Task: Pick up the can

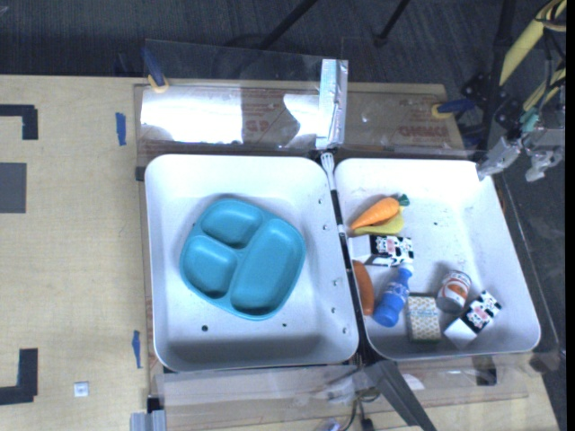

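Observation:
The can (pixel 455 289), small with a red and white label, lies in the right bin (pixel 503 232) near its front right. It rests between a tan packet (pixel 422 318) on its left and a black-and-white carton (pixel 476 316) at its front right. The gripper (pixel 519 149) hangs past the right bin's back right corner, outside the rim and well away from the can. It is small and blurred against cables.
The right bin also holds a carrot (pixel 375 214), a cow-patterned box (pixel 392 249), a blue bottle (pixel 393 299) and an orange-red stick (pixel 363 287) along the left wall. A blue divided plate (pixel 243 257) fills the middle of the left bin (pixel 171 196).

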`<move>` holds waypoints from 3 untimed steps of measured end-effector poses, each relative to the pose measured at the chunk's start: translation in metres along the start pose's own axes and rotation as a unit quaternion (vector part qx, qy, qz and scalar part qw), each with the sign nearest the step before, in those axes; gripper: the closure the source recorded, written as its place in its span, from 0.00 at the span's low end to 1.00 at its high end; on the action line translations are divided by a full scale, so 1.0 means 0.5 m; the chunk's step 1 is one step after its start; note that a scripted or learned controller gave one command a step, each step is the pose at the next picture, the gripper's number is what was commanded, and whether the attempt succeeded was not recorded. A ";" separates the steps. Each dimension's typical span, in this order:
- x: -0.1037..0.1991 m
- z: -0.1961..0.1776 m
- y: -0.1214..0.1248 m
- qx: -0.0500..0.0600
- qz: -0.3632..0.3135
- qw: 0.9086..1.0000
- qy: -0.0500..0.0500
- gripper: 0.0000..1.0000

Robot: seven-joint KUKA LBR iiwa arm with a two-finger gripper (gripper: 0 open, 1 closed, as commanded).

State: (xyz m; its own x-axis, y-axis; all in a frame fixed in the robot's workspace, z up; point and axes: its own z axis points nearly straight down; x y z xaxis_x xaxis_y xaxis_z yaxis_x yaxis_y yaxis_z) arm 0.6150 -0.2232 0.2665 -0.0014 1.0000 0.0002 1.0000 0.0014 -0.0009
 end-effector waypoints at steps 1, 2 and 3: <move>0.048 -0.339 -0.026 -0.002 -0.031 1.000 -0.001 0.00; 0.225 -0.338 -0.097 0.000 -0.054 0.999 0.000 0.00; 0.305 -0.337 -0.025 -0.003 -0.008 1.000 -0.001 0.00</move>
State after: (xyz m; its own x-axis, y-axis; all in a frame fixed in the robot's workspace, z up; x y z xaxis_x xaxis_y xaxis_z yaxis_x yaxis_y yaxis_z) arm 0.6023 -0.0709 0.4353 -0.0180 0.9998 -0.0018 0.9998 0.0180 0.0043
